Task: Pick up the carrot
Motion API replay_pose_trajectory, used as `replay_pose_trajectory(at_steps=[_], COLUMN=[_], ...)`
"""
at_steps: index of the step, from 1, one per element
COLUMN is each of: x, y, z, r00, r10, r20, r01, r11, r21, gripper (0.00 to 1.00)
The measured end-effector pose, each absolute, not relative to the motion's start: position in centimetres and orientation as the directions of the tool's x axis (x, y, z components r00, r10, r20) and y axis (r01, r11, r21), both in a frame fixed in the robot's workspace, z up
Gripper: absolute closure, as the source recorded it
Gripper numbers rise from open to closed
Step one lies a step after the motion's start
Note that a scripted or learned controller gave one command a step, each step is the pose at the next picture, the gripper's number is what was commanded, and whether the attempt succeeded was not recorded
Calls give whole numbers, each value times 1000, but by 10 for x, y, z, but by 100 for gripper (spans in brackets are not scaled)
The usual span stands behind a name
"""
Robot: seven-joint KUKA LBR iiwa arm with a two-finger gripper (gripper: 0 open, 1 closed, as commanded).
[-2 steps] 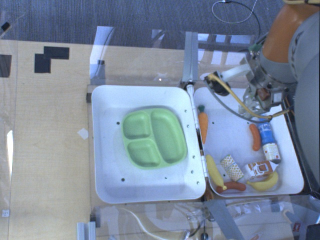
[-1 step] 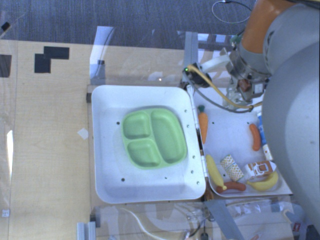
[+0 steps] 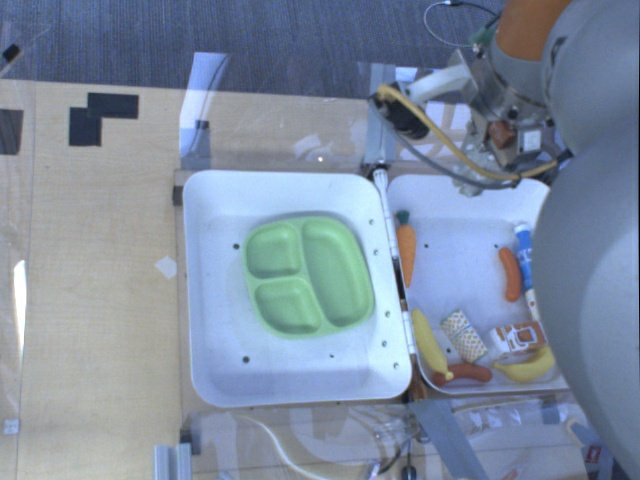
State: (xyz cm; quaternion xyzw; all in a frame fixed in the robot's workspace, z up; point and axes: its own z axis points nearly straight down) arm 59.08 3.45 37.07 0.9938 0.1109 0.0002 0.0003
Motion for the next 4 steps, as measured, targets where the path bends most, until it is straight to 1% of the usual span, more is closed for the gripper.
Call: replay_pose_trajectory(at_steps=[1,2,3,4], x=[567,573,545,520], y=[15,43,28,22], z=[321,295,359,200], r00=[977,978,959,979], r10=[212,207,285,205], r20=[-4,-3,-1,-7], r01=[212,207,285,205], r11=[-977,-978,-959,-979], r21=[1,0,2,-1], gripper=[100,100,100,100])
